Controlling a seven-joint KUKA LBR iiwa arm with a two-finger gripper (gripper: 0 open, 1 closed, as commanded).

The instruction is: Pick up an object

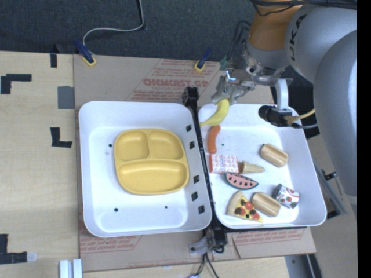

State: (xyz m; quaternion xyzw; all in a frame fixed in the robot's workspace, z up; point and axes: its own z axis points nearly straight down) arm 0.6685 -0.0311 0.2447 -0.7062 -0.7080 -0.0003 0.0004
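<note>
My gripper (227, 99) hangs over the far left corner of the right bin (307, 172), shut on the top end of a yellow banana (217, 114). The banana droops down and to the left from the fingertips, over the divider between the bins. Just below it a red-orange sausage (213, 139) lies in the right bin.
The right bin also holds a pink wafer (223, 163), an ice cream cone (250, 167), a watermelon slice (242, 182), a pizza slice (242, 207), two bread rolls (273, 154) (265, 204) and a small colourful pack (287, 196). A yellow divided plate (152, 160) lies in the left bin (95, 172).
</note>
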